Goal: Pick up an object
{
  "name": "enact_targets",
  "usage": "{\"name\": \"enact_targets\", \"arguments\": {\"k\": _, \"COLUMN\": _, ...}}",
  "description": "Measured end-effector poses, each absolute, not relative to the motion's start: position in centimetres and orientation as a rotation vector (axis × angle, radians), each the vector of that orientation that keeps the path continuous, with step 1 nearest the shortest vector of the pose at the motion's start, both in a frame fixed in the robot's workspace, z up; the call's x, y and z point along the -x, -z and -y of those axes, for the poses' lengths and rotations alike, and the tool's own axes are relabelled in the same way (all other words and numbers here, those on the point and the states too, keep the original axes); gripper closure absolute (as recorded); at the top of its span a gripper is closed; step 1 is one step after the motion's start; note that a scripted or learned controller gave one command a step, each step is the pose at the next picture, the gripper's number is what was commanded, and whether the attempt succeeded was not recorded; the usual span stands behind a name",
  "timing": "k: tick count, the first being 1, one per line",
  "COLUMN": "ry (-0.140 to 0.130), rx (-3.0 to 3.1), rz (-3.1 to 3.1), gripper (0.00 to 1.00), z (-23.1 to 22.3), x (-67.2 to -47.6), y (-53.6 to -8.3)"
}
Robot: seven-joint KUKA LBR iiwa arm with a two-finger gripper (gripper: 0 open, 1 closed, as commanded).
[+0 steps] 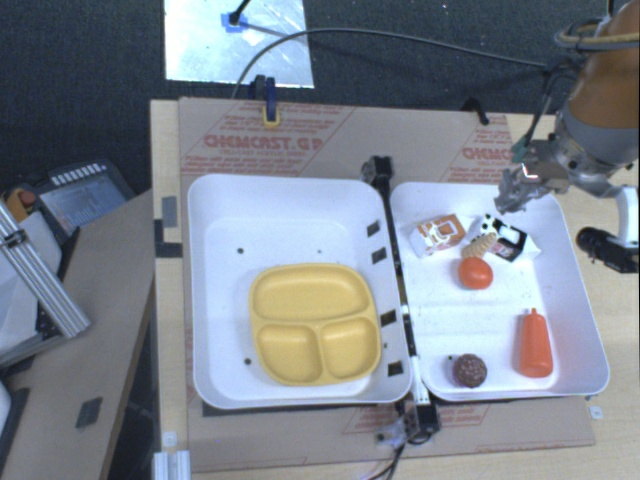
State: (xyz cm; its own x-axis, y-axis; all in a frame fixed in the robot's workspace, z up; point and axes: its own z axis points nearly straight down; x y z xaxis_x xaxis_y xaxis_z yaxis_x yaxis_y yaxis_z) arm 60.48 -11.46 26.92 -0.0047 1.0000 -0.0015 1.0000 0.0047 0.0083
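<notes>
**Gripper above the right bin, nothing picked yet**

We find the arm point(605, 88) entering from 2 o'clock, with the gripper point(512, 196) poised at the upper edge of the right bin point(560, 383). Whether it is released or clenched we cannot tell; no object shows between its fingers, so we judge the pick not yet made.

The candidate objects all lie in the right bin. Just below the gripper, at 12 o'clock in the bin, sits a black-and-white item point(500, 238) whose form is too blurred to identify. Touching or nearly touching it at its 7 o'clock is an orange ball point(476, 274). A small box point(440, 234) with orange and white print lies at 10 o'clock; its print is not legible. An orange bottle point(535, 344) lies at 4 o'clock, and a brown ball point(469, 370) at 6 o'clock.

We judge the black-and-white item the likeliest target, being nearest the gripper. The crowding at 12 o'clock could hinder a clean grasp.

The left bin point(220, 218) holds a yellow tray point(312, 323) with three compartments.

The board point(330, 133) beneath the bins reads "CHEMCAST GP" in red, twice, the right copy partly covered.
</notes>
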Motion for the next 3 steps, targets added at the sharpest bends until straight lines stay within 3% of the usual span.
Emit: {"name": "enact_targets", "arguments": {"k": 3, "ry": -0.003, "rx": -2.211, "rz": -2.234, "gripper": 1.00, "z": -5.0, "x": -61.7, "y": -24.2}}
